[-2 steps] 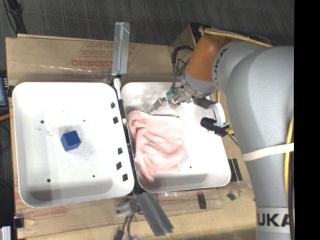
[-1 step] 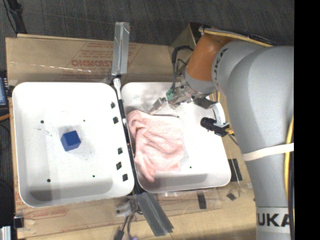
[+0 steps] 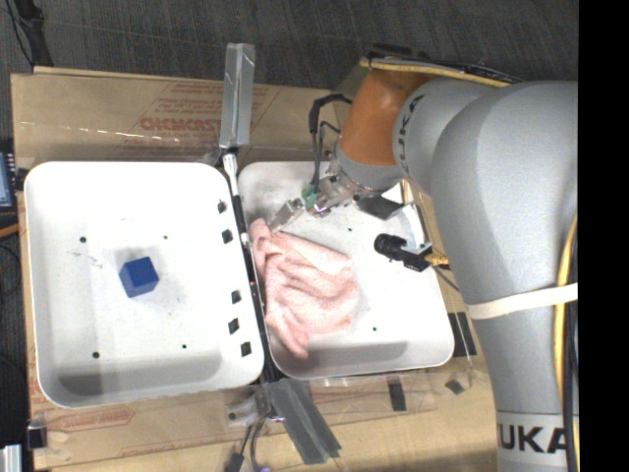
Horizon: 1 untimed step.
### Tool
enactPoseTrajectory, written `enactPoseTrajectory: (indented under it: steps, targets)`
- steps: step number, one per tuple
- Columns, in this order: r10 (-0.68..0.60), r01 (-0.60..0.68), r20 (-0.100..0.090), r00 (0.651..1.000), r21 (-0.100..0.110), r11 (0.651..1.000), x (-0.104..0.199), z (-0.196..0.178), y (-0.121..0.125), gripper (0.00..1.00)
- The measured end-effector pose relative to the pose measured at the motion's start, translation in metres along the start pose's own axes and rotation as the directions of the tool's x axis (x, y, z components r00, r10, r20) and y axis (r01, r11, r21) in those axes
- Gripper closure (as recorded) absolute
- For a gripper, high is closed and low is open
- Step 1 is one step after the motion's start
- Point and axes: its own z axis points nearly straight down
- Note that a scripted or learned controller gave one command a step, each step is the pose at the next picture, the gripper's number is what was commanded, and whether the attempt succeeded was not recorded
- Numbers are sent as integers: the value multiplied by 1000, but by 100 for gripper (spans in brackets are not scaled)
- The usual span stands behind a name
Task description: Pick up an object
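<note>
A crumpled pink cloth (image 3: pixel 307 285) lies in the right bin (image 3: pixel 418 337), covering its left and middle part. My gripper (image 3: pixel 287 213) reaches down into that bin's far left corner, its tip just above the cloth's upper edge, close to it or touching it. Nothing can be seen held in it. A small blue cube (image 3: pixel 139 275) rests alone in the left bin (image 3: pixel 59 205), left of its middle and far from the gripper.
A raised divider (image 3: pixel 246 283) with black clips separates the two bins. The big grey arm (image 3: pixel 491 214) hangs over the right bin's right side. A grey metal bar (image 3: pixel 236 96) stands behind the bins on the cardboard-covered bench.
</note>
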Motion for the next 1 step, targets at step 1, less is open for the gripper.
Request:
enactPoseTrajectory:
  steps: [1]
  targets:
    - [-463,464,3,886,-1,886,-21,-13,-13,0]
